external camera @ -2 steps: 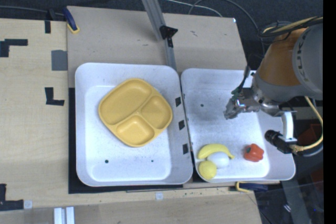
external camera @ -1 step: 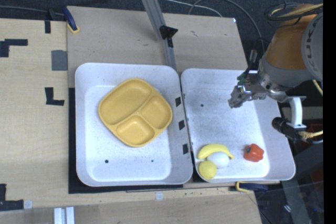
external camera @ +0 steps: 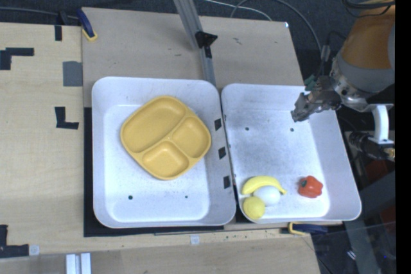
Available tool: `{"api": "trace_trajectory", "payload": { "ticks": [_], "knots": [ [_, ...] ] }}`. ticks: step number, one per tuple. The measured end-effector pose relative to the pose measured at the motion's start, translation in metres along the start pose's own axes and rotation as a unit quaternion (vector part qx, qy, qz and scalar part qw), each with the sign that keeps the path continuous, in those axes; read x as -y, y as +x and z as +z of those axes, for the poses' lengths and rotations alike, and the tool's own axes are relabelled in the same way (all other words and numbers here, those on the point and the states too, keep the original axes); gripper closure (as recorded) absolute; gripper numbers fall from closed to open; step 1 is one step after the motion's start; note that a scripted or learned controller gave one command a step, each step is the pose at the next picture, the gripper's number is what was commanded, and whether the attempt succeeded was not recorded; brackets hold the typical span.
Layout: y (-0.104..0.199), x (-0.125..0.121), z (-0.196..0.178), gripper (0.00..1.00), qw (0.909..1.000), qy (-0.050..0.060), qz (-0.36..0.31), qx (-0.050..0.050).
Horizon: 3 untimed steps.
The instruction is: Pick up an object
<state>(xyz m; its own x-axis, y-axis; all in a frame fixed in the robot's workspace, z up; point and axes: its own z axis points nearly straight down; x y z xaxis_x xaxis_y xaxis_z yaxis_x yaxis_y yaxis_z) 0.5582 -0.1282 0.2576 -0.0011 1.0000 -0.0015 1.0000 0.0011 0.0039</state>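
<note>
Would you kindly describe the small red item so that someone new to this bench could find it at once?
Start at the right-hand white bin, the one nearer the arm, and look to its near edge, where a few small things lie. The red pepper-like piece lies alone by the bin's right wall, apart from the banana, white ball and lemon clustered at the left corner. It is the only red thing there.

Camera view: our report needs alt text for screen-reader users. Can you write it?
A grey arm's gripper hangs over the right white bin, which holds a yellow banana, yellow lemon, white egg and red pepper. The left white bin holds a yellow divided plate.
</note>
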Motion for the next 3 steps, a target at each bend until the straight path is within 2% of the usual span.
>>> {"api": "trace_trajectory", "payload": {
  "ticks": [2,3],
  "knots": [
    [0.112,-0.030,0.028,1.00,1.0000,0.003,-0.003,-0.001],
    [0.174,-0.046,0.027,1.00,1.0000,0.002,-0.004,-0.002]
  ]
}}
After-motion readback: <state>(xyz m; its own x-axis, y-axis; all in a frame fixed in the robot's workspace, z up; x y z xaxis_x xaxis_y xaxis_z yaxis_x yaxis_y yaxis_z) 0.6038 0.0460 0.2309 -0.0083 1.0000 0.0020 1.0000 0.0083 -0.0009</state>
